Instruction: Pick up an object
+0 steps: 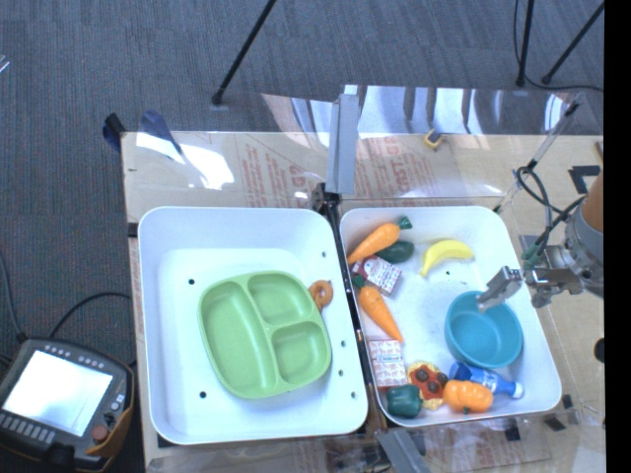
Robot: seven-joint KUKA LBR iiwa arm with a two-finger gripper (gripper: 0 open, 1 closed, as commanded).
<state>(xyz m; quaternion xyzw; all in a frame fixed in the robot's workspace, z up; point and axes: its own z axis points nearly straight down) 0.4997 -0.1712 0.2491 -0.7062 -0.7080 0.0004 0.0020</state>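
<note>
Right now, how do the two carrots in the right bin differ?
The upper carrot lies near the bin's far-left corner, with its green top pointing up-right. The lower carrot sits nearer mid-bin along the left wall, with its tip pointing down-right. The upper one looks plumper. Both are orange toys lying flat.

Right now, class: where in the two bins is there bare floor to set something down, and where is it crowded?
Free: left bin floor around the green tray; right bin between banana and blue bowl. Crowded: the carrots and front edge near the bottle.
</note>
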